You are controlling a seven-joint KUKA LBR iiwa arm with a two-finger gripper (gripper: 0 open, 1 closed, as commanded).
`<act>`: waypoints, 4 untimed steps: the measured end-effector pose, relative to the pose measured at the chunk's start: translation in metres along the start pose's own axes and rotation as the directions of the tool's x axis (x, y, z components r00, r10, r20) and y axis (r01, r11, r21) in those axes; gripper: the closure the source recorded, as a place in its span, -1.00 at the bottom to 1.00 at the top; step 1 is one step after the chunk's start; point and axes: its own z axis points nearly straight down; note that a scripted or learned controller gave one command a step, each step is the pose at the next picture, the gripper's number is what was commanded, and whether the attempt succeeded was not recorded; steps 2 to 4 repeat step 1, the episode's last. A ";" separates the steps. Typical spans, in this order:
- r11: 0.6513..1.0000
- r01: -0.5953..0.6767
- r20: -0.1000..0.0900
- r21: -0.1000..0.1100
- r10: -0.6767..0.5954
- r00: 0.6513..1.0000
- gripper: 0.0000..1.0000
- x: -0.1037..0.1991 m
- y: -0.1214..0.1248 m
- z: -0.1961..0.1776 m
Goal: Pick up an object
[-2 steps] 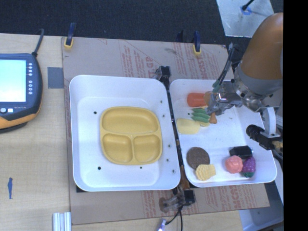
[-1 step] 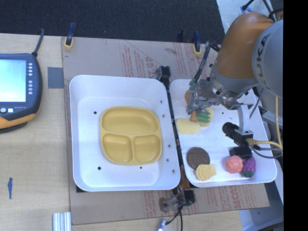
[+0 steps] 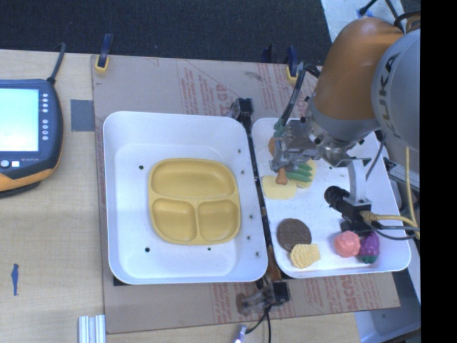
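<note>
My gripper [image 3: 287, 157] hangs low over the far left part of the right bin [image 3: 400, 259]. Just below it lie a small orange piece [image 3: 282, 177] and a green toy [image 3: 304, 172], both partly hidden by the gripper. A pale yellow disc [image 3: 277, 189] lies next to them. Nearer the front of this bin are a brown round cookie [image 3: 293, 232], a yellow corn piece [image 3: 305, 256], a pink fruit [image 3: 348, 244] and purple grapes [image 3: 370, 247].
The left bin [image 3: 121, 256] holds a yellow divided plate [image 3: 194, 200]. A teach pendant [image 3: 21, 131] lies on the bench at the far left. The arm's grey and orange body [image 3: 357, 70] covers the right bin's far side.
</note>
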 end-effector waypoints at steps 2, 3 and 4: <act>1.000 0.001 0.002 0.001 -0.001 1.000 1.00 0.031 0.017 0.030; 1.000 0.001 0.002 0.001 -0.001 1.000 1.00 0.031 0.017 0.030; 1.000 0.001 0.002 0.001 -0.001 1.000 1.00 0.031 0.017 0.030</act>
